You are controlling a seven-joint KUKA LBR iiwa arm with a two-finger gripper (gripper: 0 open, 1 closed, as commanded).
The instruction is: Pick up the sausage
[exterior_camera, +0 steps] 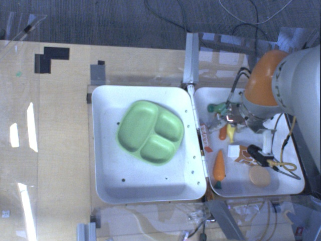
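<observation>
Camera view: my pincer (229, 118), grip state unreadable, low over right bin (296, 187) toys; sausage not yet lifted.

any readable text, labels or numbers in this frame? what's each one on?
No text can be read here.
Strip on the divider between the bins: red and dark marks, too small and blurred to read.
Small white block in the right bin: no legible print.
Green divided plate in the left bin: unmarked.
</observation>
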